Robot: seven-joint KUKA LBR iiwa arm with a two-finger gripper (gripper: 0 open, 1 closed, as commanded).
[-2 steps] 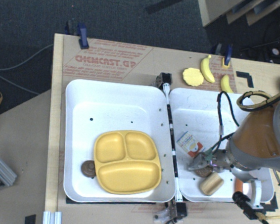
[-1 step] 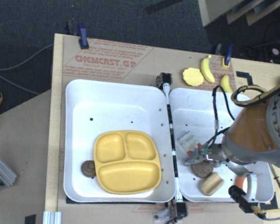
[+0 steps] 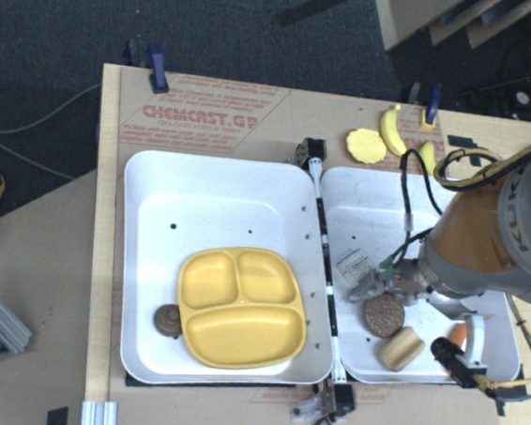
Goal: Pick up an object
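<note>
Bench: cardboard-coloured top with red printing, filling the middle of the frame.
Left bin: white, centre-left.
Right bin: white, centre-right, touching the left bin along a shared edge.
Arm: grey with an orange band, reaching in from the right edge over the right bin.
Yellow tray: three compartments, lower half of the left bin.
Gripper: low in the right bin just above a brown disc; whether it is released or clenched cannot be told.
Brown disc: round, lower middle of the right bin.
Tan block: just below-right of the disc.
Banana: on the bench, upper right.
Small brown piece: beside the tray's lower left.
</note>
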